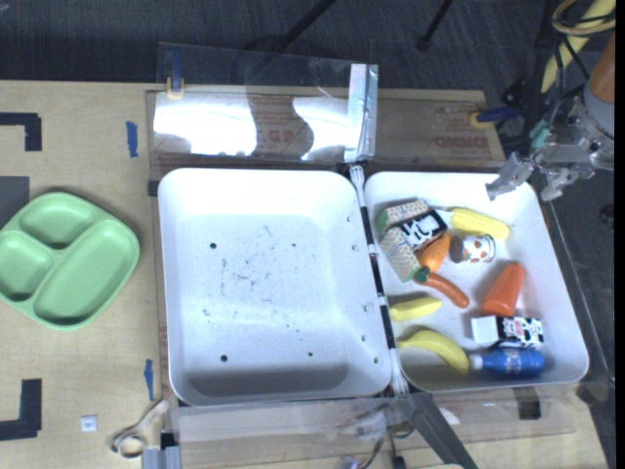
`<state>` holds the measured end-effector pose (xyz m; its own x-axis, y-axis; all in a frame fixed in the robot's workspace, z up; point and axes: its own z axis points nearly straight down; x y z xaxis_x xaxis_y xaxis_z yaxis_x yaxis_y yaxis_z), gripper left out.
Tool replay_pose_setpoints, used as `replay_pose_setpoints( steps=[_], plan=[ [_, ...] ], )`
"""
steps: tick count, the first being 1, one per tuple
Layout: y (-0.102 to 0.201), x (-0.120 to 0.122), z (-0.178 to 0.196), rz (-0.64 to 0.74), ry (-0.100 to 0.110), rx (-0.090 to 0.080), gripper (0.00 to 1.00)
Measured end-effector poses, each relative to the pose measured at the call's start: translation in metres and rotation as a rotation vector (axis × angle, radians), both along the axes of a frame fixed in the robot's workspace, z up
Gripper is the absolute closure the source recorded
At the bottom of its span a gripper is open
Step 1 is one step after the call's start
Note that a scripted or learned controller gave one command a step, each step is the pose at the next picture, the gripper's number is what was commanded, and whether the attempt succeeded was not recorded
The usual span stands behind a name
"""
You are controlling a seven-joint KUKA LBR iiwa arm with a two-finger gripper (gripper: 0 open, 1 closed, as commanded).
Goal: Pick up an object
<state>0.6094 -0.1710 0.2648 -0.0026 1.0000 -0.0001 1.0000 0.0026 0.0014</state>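
Camera view looks down on the desk [78,125] with two white bins: the left bin [264,213] bare, the right bin [562,291] crowded. The gripper [532,176] hangs at the right bin's 1 o'clock corner, over its rim, with nothing between its fingers; whether they are spread or closed, I cannot tell. No object is lifted, so by my reading the task has not started: choosing, descending, closing and raising all remain. Candidates lie in the right bin: a corn cob [479,224] at 12 o'clock, a carrot [441,286] near centre, an orange cone [504,288] at 3 o'clock, two bananas [435,347] at 7 o'clock, a blue bottle [510,362] at 5 o'clock. The corn cob lies nearest the gripper. A green plate [63,259] sits at the desk's 9 o'clock.
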Motion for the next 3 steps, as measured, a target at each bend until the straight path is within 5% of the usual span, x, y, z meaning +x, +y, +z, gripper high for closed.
replay_pose_setpoints(
  steps=[1,2,3],
  plan=[
    [-0.018,0.032,-0.157,-0.143,-0.018,-0.004,0.00],
    [-0.021,0.049,-0.179,-0.068,-0.002,-0.001,0.00],
    [-0.004,-0.025,-0.179,-0.094,-0.001,0.001,0.00]
  ],
)
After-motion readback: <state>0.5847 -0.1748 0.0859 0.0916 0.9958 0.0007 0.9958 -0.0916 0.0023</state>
